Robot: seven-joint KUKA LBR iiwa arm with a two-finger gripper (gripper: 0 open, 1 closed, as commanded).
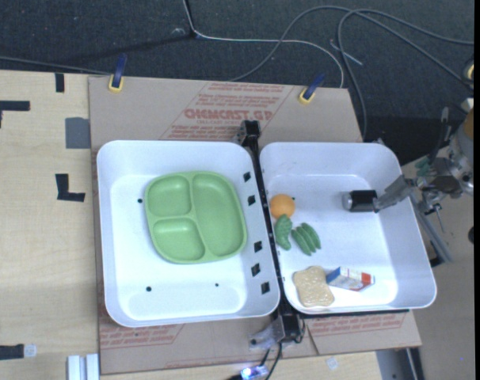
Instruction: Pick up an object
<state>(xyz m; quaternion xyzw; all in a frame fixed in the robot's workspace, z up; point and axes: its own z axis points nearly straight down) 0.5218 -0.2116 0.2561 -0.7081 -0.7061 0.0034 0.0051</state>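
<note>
**Two bins on the tabletop [34, 212], gripper at the right rim**

Nearest in the right bin [406, 240] lie a slice of bread [313, 286] and, just beside it, a small carton [351, 278]. Farther back, two green vegetables [306, 237] lie side by side near the left wall, with an orange [282, 206] just behind them. The left bin [117, 236] holds a green divided plate [196, 216]. The gripper [440, 182] hangs at the right bin's right rim, apart from every object; whether it is open or closed cannot be told.

Orange [282, 206], green pods [298, 236], biscuit [313, 286], carton [351, 279], in right bin [382, 158]
</note>
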